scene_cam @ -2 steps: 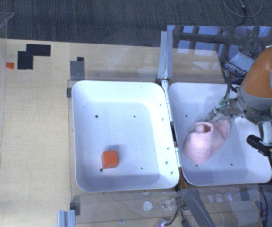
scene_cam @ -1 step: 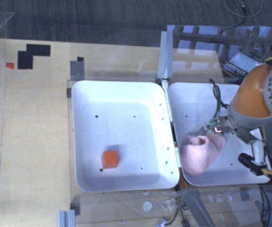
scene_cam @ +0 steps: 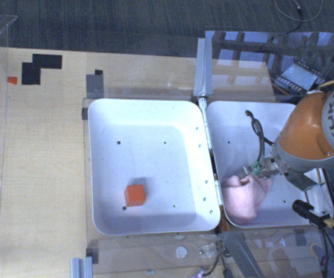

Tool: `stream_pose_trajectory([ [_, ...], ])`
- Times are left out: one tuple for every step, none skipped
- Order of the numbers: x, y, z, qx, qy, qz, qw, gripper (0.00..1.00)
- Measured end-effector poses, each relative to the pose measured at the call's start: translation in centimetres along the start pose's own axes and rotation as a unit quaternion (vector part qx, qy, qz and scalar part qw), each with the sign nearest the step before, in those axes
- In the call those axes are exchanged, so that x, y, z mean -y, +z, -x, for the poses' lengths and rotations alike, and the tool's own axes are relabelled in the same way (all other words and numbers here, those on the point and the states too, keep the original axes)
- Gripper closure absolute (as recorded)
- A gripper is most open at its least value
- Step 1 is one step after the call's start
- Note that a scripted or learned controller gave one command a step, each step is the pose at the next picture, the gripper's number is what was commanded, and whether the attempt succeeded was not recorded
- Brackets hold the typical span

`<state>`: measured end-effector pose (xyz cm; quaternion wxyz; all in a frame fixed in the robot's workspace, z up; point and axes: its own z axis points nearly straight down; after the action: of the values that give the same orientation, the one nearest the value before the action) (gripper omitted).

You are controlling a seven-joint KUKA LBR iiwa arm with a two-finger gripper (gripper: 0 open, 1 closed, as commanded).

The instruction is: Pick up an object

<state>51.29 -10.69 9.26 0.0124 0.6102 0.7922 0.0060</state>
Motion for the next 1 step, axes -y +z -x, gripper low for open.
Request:
stream_pose_trajectory([
  [-0.43, -1.29, 0.07, 0.002, -0.001, 0.006, 1.0, 1.0],
])
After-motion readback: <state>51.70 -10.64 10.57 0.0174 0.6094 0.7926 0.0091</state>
